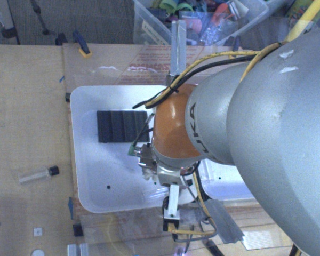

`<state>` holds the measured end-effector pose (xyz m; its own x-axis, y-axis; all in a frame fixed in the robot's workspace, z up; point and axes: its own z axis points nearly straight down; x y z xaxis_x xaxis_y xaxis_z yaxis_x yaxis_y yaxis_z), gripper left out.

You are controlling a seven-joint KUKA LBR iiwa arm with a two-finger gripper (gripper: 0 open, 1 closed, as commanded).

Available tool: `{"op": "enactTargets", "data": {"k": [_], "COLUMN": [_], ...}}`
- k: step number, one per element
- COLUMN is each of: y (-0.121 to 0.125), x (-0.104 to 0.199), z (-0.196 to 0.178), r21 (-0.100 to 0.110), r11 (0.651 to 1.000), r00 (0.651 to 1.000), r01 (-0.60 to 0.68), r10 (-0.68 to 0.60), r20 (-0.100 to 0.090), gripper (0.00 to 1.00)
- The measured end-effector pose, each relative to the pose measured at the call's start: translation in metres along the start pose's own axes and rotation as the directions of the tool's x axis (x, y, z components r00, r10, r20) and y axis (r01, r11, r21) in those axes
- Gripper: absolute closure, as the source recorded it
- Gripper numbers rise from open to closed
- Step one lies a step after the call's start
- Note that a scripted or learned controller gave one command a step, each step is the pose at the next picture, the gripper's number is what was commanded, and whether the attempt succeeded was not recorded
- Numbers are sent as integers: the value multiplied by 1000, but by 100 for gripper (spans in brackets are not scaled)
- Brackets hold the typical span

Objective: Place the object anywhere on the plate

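Over left bin [85, 143], arm [245, 116] lowered

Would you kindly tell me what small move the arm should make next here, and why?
Probably a short shift toward the black ridged slab in the left bin, if that serves as the plate. The wrist hangs at the slab's right edge, not over its middle. Whatever the wrist carries is hidden beneath it.

Robotics lab, KUKA arm [256, 116], wooden bench [26, 116]; toy-filled tub [202, 9]
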<state>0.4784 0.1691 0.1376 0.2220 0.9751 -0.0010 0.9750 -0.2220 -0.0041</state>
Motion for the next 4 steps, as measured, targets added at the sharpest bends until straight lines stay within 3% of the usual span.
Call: {"op": "enactTargets", "data": {"k": [1,2,3,4], "y": [55,-4,23,84], "x": [65,29,62,-12], "z": [48,44,-65,-144], "r21": [-4,-1,-3,-6], "r11": [843,988,998,945], "r00": [843,988,998,945], "r01": [-538,-157,68,326], "r10": [538,157,-68,-326], "r20": [-7,-2,0,1], "gripper": [100,100,100,100]}}
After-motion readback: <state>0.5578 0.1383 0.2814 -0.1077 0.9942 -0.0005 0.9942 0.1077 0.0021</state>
